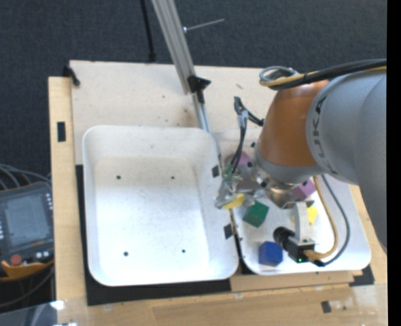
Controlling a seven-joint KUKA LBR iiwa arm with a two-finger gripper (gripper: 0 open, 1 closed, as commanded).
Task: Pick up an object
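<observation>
The grey arm with its orange band is reaching down into the right-hand shallow white plastic bin, and its two-finger gripper is working low at that bin's left wall.

Nearest the camera in the bin, a small blue cube is lying by the front rim. Just behind it a green block is sitting in open floor, clear of the walls, which looks like the easier target. A small yellow piece is lying right at the gripper tip, but whether the claw is clenched on it or released I cannot tell. Lifting straight up, away from the wall, would likely serve best.

A purple piece is showing beside the wrist. The left-hand shallow white bin is lying alongside.
</observation>
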